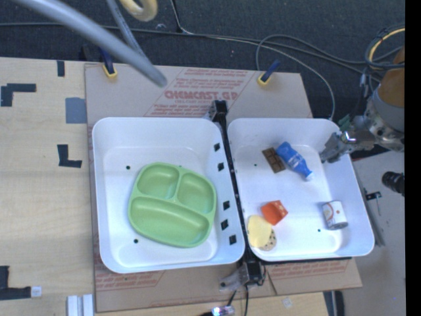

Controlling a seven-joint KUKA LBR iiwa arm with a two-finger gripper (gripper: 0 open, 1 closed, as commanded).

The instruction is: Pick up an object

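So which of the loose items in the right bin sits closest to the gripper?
The blue bottle, lying tilted in the right bin's upper part beside the brown block. The gripper is at that bin's upper right rim; the orange piece, yellow piece and small can lie lower.

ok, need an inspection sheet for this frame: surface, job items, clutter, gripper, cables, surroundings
Surface: two white bins, left bin and right bin, on a cardboard sheet over a wooden bench.
Job's things: green divided plate in left bin; blue bottle, brown bar, orange block, yellow round piece, small can in right bin.
Clutter: nothing seen.
Gripper: gripper at right bin's far right rim, carrying nothing; jaws unclear.
Cables: cable looping behind the bins.
Surroundings: dark floor.
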